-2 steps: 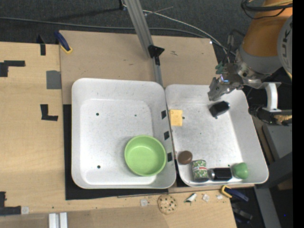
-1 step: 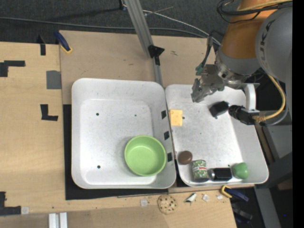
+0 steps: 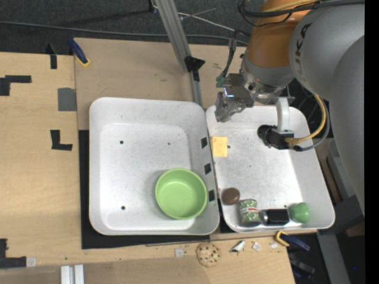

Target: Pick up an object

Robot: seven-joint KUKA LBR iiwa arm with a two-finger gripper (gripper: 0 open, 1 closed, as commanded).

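My gripper (image 3: 227, 109) hangs over the far left corner of the right bin (image 3: 266, 164), with nothing visible between its fingers. A yellow block (image 3: 219, 146) lies on the bin floor just below it, near the left wall. Along the near edge sit a brown round piece (image 3: 230, 195), a small green-labelled can (image 3: 248, 211), a black object (image 3: 274, 217) and a green ball-like object (image 3: 299, 212). The left bin (image 3: 118, 135) holds a green bowl (image 3: 180, 193) in its near right corner.
A slanted metal pole (image 3: 177, 37) crosses the bench behind the bins. The grey arm and its cable loop (image 3: 284, 138) overhang the right bin's far right side. A cookie-like disc (image 3: 206, 254) and small scraps lie on the bench in front of the bins.
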